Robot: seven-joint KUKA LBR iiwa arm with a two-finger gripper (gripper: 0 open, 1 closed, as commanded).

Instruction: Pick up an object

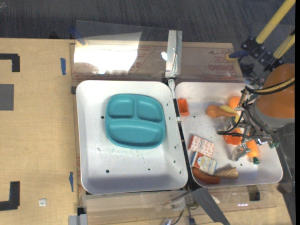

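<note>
A: Nearest the lens, a hot dog lies at the right bin's front wall, cartons beside it.

B: The claw hangs low over orange toys; whether it is clenched I cannot tell.

A: Risk?

B: Crowding; a grab may slip. Count: two bins, one teal plate, two cartons, one orange block.

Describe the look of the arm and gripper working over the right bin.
The arm enters from the right, with a rounded orange band above a grey wrist section. Black and yellow cables loop around the wrist. The gripper below is a cluster of dark and metallic parts, too cluttered to make out in detail. It is over the right bin.
</note>
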